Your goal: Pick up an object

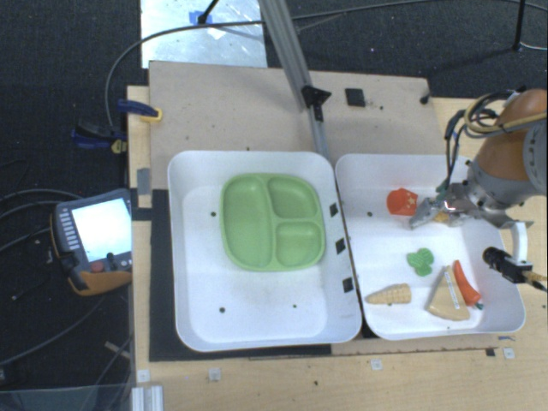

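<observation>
On the table (257,110), the right bin (377,178) is holding a red toy (401,201) just beside the fingers (432,214), with green (419,261) and wedge (449,298) pieces lying nearer the camera. Whether the fingers are apart, I cannot tell.

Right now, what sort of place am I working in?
Probably a robotics lab bench, not a kitchen: two white bins hold toy food and a green plate, a teach pendant sits at the left, and cables trail over the dark floor.
</observation>
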Robot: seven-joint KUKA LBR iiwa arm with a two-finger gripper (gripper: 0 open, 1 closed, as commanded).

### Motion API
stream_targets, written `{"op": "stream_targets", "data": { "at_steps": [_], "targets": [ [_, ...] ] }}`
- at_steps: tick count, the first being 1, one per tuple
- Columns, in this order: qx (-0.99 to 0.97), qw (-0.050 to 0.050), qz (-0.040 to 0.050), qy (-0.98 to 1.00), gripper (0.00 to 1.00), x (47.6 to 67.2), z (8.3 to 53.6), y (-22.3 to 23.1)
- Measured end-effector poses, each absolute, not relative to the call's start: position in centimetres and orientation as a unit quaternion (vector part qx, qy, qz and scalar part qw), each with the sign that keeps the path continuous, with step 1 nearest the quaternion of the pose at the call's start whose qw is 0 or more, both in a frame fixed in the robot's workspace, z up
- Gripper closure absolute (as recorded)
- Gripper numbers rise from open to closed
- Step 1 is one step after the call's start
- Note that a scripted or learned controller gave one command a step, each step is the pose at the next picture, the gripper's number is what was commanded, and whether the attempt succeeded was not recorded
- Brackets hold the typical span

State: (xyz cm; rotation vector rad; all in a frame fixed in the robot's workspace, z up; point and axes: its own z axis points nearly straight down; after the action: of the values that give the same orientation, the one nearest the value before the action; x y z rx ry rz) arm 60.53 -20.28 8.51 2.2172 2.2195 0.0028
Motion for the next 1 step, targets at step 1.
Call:
{"op": "stream_targets", "data": {
  "at_steps": [1],
  "targets": [
    [0.706,0.005,0.0035,0.708,1.00,60.80,9.96,-20.25]
  ]
}}
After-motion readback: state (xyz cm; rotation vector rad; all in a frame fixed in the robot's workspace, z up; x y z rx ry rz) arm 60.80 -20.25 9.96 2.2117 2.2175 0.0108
